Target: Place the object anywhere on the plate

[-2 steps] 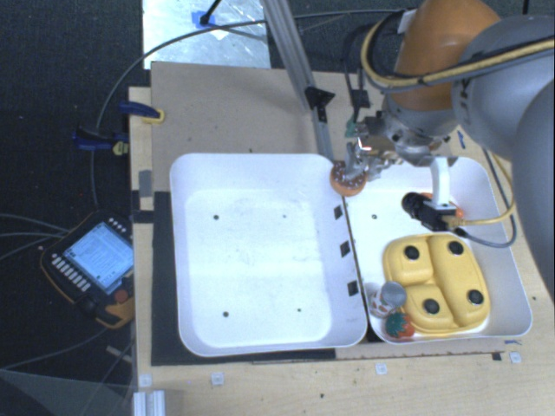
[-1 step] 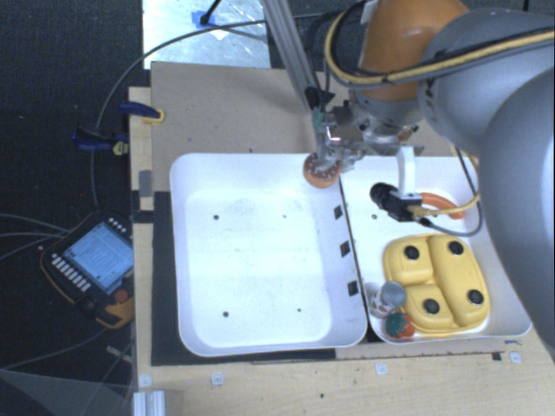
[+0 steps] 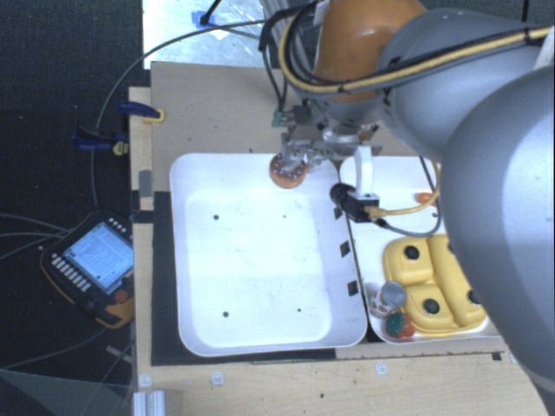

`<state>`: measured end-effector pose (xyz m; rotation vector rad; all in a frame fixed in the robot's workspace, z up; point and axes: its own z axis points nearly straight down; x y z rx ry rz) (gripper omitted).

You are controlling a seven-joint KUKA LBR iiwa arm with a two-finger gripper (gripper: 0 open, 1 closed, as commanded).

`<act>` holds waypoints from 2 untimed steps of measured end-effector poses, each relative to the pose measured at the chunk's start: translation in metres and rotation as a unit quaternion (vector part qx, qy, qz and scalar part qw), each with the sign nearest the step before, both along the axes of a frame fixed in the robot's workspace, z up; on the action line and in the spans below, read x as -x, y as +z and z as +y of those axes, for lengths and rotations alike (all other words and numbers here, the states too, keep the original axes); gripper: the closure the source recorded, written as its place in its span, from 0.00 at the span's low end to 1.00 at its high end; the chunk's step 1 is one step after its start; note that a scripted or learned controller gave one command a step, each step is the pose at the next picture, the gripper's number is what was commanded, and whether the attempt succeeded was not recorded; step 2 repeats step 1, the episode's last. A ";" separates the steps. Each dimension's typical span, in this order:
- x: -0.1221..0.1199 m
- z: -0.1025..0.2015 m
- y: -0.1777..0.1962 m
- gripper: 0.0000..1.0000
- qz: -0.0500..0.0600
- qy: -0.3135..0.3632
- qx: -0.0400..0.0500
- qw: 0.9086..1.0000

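Brownish and round, with a mottled, speckled face, the object (image 3: 287,173) sat at the far edge of the left bin (image 3: 251,319), directly under the tool (image 3: 299,152). We saw the tool's metal tip touching or overlapping the object's top, but we could not tell whether its fingers were spread, pressed together or pinching the object, since the wrist hid them.

Smooth white plastic formed the left bin, a shallow tray with rounded corners and a few small dark specks on its floor. We noted the plate (image 3: 438,286) in the right bin (image 3: 395,180), well apart from the object: a glossy yellow piece with rounded lobes and dark round spots, with a small grey cap (image 3: 393,294) and a red-and-green bit (image 3: 397,324) just beside it.

Above, the arm (image 3: 468,102) was matte grey with a shiny orange band (image 3: 368,16), and black and yellow cables looped around it. The table (image 3: 217,111) was flat tan board; a handheld pendant (image 3: 94,263) with a lit bluish screen lay off its left side.
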<state>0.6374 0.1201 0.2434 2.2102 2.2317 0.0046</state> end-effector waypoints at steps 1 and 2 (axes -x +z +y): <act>0.000 -0.003 0.000 0.00 0.000 -0.002 0.000 1.000; 0.000 -0.003 0.000 0.00 0.000 -0.002 0.000 1.000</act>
